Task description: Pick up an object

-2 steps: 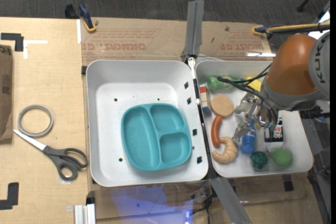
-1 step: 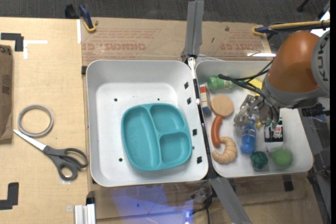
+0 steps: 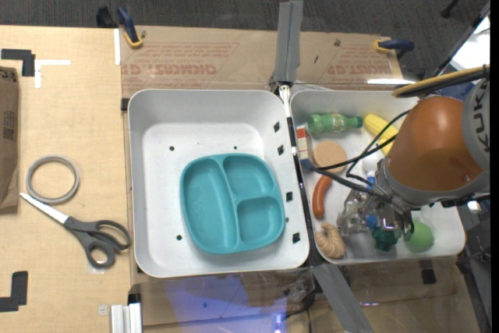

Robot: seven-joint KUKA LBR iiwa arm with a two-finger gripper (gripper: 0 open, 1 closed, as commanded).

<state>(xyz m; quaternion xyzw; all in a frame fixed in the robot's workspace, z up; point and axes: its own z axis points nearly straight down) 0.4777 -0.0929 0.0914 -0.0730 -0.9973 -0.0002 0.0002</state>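
My gripper (image 3: 373,221) is low inside the right bin (image 3: 448,247), near its front edge, under the orange band of the arm. Around it lie toy foods. A dark teal piece (image 3: 383,239) sits right below the fingers, and a green ball (image 3: 420,237) lies just to its right. A tan shell-shaped piece (image 3: 330,241) rests to the left, near a red sausage (image 3: 319,196). Farther back lie a round tan cookie (image 3: 330,154), a green bottle (image 3: 334,123) and a yellow corn cob (image 3: 376,122). The arm hides the bin's right half.
The left bin (image 3: 148,168) holds a teal divided plate (image 3: 233,202). Scissors (image 3: 86,232) and a tape roll (image 3: 52,178) lie on the wooden bench at the left. Black cables run from the arm across the right bin.
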